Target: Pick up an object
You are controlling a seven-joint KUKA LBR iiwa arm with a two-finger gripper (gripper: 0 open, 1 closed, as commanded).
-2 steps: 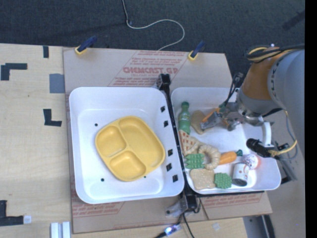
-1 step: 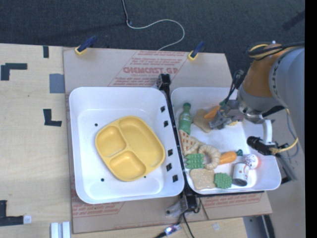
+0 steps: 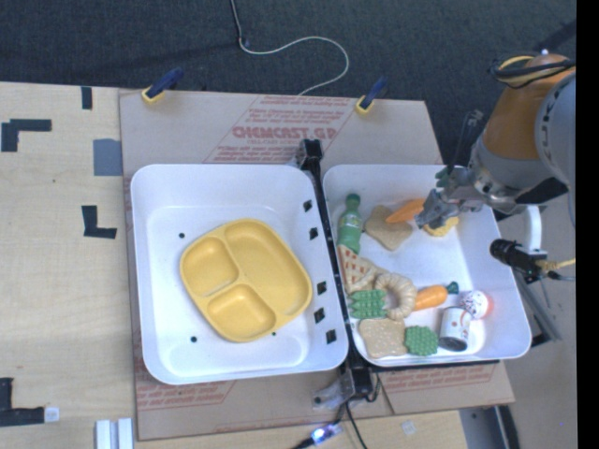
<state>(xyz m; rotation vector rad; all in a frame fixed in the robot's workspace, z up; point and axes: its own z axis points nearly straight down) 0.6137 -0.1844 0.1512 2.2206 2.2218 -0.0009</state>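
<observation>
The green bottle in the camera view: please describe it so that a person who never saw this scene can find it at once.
Look at the right bin, the one crowded with toy food. Go to its left wall, near the far end. There the green bottle lies, with a slice of bread beside it. It is the tall smooth green thing; the other green pieces nearer the camera are flat and bumpy.
</observation>
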